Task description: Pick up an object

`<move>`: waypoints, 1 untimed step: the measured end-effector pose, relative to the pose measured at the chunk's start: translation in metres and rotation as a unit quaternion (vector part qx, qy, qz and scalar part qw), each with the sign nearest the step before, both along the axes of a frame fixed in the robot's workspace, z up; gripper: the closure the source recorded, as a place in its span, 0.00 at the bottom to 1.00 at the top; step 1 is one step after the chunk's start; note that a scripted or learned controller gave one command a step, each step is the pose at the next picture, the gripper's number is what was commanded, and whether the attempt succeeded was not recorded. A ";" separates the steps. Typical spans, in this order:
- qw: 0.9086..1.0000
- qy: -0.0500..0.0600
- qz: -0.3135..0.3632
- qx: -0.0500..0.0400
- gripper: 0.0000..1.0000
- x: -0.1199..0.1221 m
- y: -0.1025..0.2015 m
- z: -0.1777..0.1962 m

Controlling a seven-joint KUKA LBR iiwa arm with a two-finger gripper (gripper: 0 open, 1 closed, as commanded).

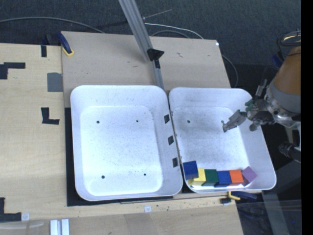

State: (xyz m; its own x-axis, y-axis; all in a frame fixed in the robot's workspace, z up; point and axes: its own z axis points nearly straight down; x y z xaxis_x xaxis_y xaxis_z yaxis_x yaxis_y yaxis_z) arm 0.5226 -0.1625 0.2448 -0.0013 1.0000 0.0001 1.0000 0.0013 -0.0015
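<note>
The blocks (217, 176) lie in a tight row along the near wall of the right bin (205, 99), touching one another: a blue one at the left with yellow beneath it, then green, blue, orange and a purple one tilted against the near right corner. Crowded against the wall like that, they probably leave little room for a finger on either side. The hand (239, 120) sits above the bin's right middle, well apart from the row, nothing between its fingers; I cannot tell whether they are spread or pressed together. The left bin (78, 131) on the bench (107, 58) is bare white.
</note>
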 end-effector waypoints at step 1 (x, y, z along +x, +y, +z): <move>1.000 -0.002 -0.001 -0.001 0.00 -0.034 -0.006 0.050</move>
